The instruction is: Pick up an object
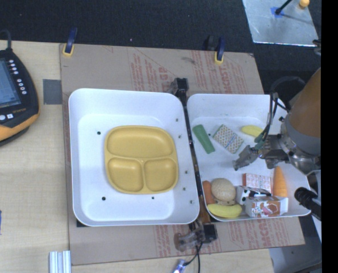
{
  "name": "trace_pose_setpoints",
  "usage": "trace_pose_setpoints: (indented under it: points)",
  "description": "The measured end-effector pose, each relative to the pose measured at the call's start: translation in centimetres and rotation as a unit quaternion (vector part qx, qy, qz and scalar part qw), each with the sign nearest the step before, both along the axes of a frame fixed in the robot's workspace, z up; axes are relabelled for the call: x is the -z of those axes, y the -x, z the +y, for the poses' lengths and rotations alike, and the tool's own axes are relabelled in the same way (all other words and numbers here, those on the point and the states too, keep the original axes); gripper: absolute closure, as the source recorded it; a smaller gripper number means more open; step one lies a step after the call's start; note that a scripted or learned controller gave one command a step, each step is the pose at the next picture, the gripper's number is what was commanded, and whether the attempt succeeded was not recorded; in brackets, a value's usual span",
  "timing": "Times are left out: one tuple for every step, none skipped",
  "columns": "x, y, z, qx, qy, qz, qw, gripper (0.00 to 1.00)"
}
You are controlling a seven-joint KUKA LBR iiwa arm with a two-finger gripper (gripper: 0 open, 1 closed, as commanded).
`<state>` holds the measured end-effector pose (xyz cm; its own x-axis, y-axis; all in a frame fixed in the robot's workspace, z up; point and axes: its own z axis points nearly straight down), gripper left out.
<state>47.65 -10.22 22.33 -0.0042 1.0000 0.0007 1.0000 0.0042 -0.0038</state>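
The right bin (pixel 198 108) holds several small objects. Among them are a green block (pixel 203 139), a patterned packet (pixel 228 138), a yellow piece (pixel 251 131), a red-and-white box (pixel 257 182), an orange carrot (pixel 279 182), a beige round item (pixel 224 190), a banana (pixel 224 211) and a printed carton (pixel 265 207). My gripper (pixel 245 158) hangs low over the middle of this bin. It is just right of the patterned packet and above the red-and-white box, and nothing is visibly held in it. The arm covers the bin's right side.
The left bin (pixel 80 152) holds a yellow divided tray (pixel 140 158). An orange-rimmed pendant (pixel 7 98) lies on the bench at far left. Clamps (pixel 70 41) (pixel 219 50) stand along the back edge of the cardboard sheet.
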Motion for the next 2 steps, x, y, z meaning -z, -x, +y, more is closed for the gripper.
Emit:
trace_pose_setpoints:
  points:
    - [12.63,-0.46,-2.23,-0.001,0.0008,-0.008,1.0,0.0]
    - [11.67,-0.47,-2.53,-0.003,0.0038,-0.007,1.0,1.0]
